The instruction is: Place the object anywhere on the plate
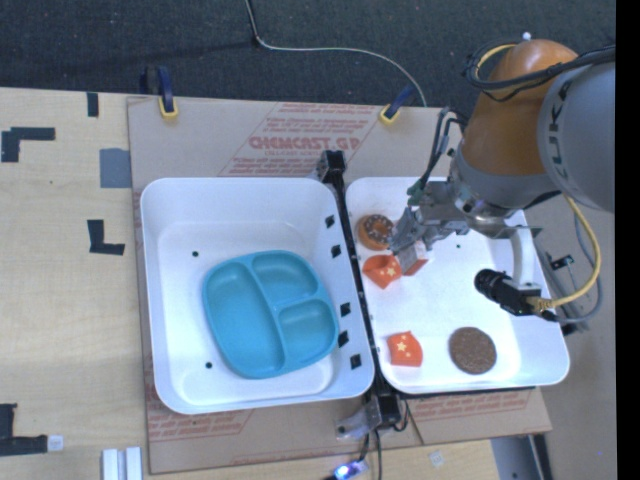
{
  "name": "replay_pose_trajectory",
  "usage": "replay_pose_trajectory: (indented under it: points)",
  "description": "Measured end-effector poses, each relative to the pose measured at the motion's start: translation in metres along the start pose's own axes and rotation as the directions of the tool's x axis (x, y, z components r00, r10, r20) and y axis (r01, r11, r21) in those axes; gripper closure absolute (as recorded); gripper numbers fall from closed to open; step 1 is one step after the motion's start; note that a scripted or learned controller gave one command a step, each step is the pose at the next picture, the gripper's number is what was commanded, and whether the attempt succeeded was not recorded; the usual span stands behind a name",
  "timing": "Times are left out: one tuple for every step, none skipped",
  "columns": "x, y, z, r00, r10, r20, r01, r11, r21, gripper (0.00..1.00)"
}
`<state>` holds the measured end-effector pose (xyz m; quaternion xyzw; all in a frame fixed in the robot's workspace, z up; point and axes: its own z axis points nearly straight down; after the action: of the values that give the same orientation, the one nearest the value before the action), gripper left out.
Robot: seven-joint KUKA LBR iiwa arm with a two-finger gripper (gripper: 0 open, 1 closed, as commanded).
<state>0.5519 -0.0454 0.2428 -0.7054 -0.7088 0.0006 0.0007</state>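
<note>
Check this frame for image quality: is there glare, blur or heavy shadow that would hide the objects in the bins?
Camera view: lighting is even and soft, with faint shadows inside the left bin beside the blue plate; the white right bin is bright but not blown out; the gripper looks slightly soft, and it covers part of the orange piece beneath it; the brown disc is crisp.

A pale wooden worktop (60, 308) carries black tape marks (100, 236) and a printed cardboard sheet (270, 143) held by two clamps (163, 98). Behind it lies dark carpet (120, 18), crossed by a thin white cable (330, 50).
</note>
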Motion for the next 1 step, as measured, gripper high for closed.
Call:
replay_pose_trajectory:
  points:
    - [0.0459,-0.0094,0.0006,1.0,0.001,0.0,-0.001,1.0,0.001,1.0]
